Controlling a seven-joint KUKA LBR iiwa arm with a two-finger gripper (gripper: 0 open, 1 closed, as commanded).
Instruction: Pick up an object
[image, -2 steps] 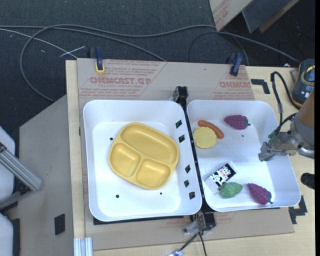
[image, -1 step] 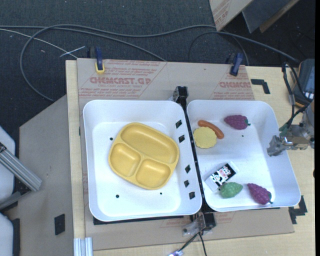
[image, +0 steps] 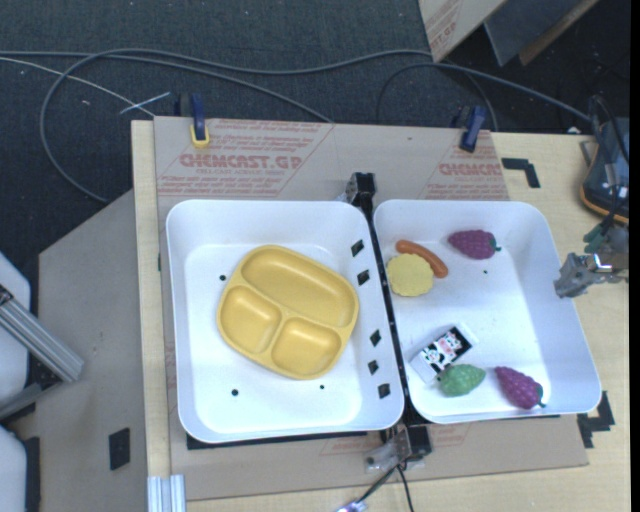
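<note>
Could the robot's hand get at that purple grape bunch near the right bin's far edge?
Probably yes. The purple grape bunch lies apart from the orange carrot-like piece, with nothing over it, and the hand sits just outside the right bin's rim.

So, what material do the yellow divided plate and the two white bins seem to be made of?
The yellow divided plate looks like moulded plastic with a matte finish: uniform colour, rounded compartment edges, soft highlights. The left white bin and the right white bin look like thin formed plastic, smooth and slightly glossy, with rounded corners, though that is uncertain.
</note>
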